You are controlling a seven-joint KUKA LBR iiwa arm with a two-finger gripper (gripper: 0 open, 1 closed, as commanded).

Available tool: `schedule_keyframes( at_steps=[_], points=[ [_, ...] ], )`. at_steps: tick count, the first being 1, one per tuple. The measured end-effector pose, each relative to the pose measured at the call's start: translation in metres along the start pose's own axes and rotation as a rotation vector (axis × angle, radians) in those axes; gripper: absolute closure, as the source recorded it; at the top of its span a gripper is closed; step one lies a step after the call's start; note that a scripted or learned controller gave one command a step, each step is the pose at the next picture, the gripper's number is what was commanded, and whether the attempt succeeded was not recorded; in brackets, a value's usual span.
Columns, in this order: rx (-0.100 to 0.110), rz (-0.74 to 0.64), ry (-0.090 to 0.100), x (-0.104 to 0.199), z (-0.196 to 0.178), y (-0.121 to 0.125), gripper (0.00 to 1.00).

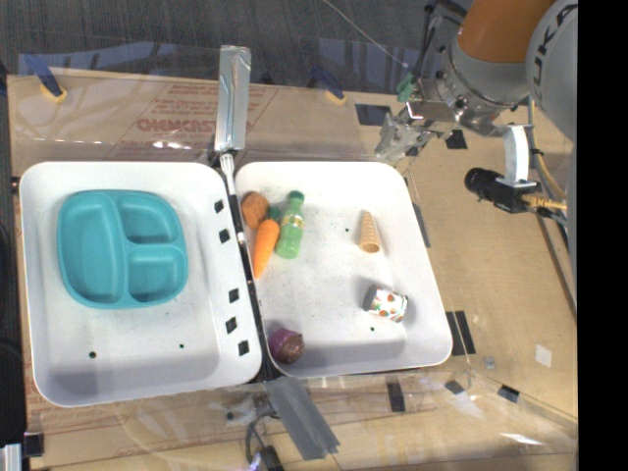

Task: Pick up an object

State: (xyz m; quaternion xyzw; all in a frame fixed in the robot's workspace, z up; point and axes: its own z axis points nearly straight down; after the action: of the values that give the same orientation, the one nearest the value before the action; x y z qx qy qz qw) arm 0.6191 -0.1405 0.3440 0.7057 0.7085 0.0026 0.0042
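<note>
Gripper (397, 137) is seen above the right bin's (324, 361) far right corner; finger state cannot be told. Carrot (264, 246), green bottle (289, 228), brown ball (254, 208) are clustered against the left wall; cone (368, 232), cup (388, 304), purple object (286, 343) apart.

bright even overhead light, soft shadows, glare on plastic sheeting (471, 415)

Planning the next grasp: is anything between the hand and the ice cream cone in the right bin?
Nothing visible. The hand is above the right bin's far rim, and the ice cream cone lies alone on bare floor, apart from the other items.
</note>
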Motion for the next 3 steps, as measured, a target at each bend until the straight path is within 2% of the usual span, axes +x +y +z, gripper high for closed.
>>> schedule_keyframes(
  at_steps=[1, 2, 3],
  points=[
    [0.021, -0.004, 0.004, 0.041, 0.118, -0.031, 1.00],
    [0.013, -0.011, 0.004, 0.150, 0.129, -0.011, 1.00],
    [-0.001, 0.004, 0.000, 0.014, -0.075, -0.066, 1.00]
  ],
)
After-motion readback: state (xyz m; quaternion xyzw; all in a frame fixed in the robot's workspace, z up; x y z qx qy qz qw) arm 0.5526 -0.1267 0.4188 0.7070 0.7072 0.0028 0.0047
